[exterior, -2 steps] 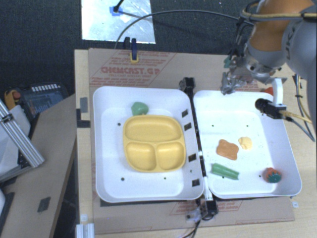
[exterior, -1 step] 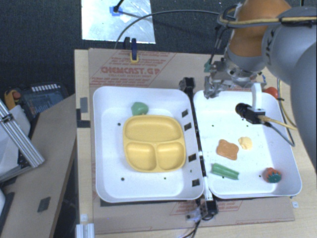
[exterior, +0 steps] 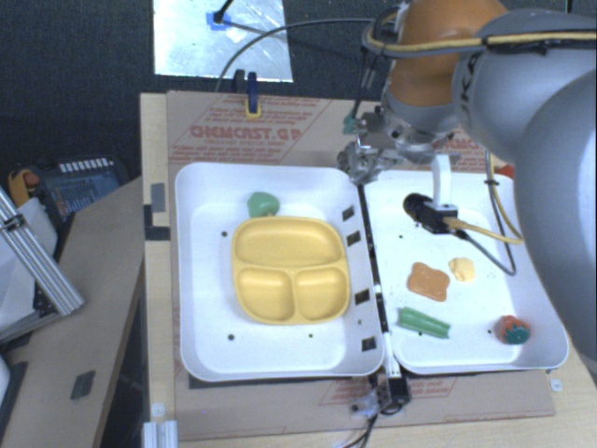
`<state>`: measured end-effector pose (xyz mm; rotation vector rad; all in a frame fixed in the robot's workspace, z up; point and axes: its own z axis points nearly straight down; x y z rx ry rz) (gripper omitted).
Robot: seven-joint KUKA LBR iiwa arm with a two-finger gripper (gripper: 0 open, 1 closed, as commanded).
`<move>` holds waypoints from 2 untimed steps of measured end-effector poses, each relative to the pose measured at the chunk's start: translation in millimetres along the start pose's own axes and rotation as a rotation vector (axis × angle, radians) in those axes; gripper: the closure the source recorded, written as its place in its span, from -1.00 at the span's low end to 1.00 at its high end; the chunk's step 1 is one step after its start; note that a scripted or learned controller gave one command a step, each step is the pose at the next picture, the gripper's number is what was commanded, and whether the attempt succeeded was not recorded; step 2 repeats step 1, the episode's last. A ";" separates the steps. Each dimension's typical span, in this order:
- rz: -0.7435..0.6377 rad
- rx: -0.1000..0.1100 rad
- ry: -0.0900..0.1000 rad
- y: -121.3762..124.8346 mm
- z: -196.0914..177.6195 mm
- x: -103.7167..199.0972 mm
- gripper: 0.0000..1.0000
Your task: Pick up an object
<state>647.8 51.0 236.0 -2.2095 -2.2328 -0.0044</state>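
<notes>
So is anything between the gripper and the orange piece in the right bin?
Nothing visible. The gripper sits at the far end of the divider between the bins, and the orange piece lies in the open on the right bin floor. A black part on the arm hangs just beside that line, and a pale yellow piece lies close by.

Two shallow white bins sit side by side on the surface [exterior: 154,278]. The left bin [exterior: 201,278] holds a yellow divided tray [exterior: 289,269] with three compartments, and a small green object [exterior: 263,203] lies just beyond its far edge. The right bin [exterior: 476,343] holds an orange-brown piece [exterior: 428,281], a pale yellow piece [exterior: 461,269] just beside it, a green stick-shaped piece [exterior: 424,322] nearer the front, and a red and green object [exterior: 511,329] by the right wall. The grey arm [exterior: 532,82] with its orange band [exterior: 438,35] reaches in over the far end of the divide between the bins, and the gripper [exterior: 366,164] hangs there.
</notes>
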 end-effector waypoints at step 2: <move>0.001 0.001 0.000 7.0 13.3 54.9 1.00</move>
